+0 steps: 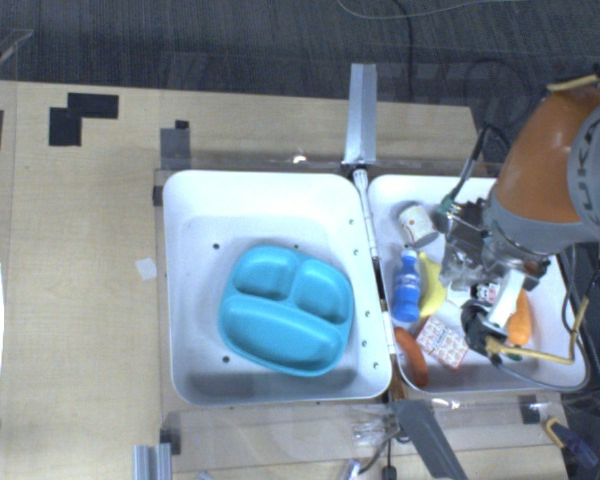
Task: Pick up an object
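My gripper [467, 271] hangs low over the middle of the right bin [570, 368], under the grey wrist and its orange band. Directly left of it lie a yellow banana-like piece [432, 286] and a blue bottle [408, 286] along the bin's left wall. A white and silver cup [414, 222] rests at the back left. In front sit a small patterned box [443, 340] and a reddish-orange stick [412, 355]. An orange carrot-like piece [521, 318] lies to the gripper's right. The wrist hides whatever lies right under the gripper.
The left bin [195, 218] holds a turquoise divided plate [285, 308]. A metal post [362, 118] rises behind the rim shared by the two bins. The arm's bulk covers the right bin's back right corner.
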{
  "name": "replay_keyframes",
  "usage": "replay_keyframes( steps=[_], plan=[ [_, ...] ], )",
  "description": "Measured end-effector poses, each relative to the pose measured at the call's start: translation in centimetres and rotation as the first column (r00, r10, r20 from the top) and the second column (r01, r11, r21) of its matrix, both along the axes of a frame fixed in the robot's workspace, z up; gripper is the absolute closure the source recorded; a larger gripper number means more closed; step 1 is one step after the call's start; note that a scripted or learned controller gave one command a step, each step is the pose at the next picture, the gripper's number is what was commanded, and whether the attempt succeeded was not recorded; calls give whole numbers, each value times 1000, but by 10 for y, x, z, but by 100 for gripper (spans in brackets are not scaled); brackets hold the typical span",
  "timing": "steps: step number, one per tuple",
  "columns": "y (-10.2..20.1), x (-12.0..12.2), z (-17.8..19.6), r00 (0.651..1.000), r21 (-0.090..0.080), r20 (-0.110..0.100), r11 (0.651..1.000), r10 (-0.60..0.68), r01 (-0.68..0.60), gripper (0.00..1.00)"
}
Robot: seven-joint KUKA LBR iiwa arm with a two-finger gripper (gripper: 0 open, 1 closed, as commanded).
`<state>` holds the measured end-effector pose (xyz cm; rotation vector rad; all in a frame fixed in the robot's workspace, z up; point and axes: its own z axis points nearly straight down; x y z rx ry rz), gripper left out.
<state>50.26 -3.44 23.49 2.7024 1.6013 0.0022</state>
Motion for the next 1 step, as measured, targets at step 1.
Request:
replay_keyframes(
  steps=[1],
  plan=[
    [16,12,-3,993,0,0,993,-120,120,100]
  ],
)
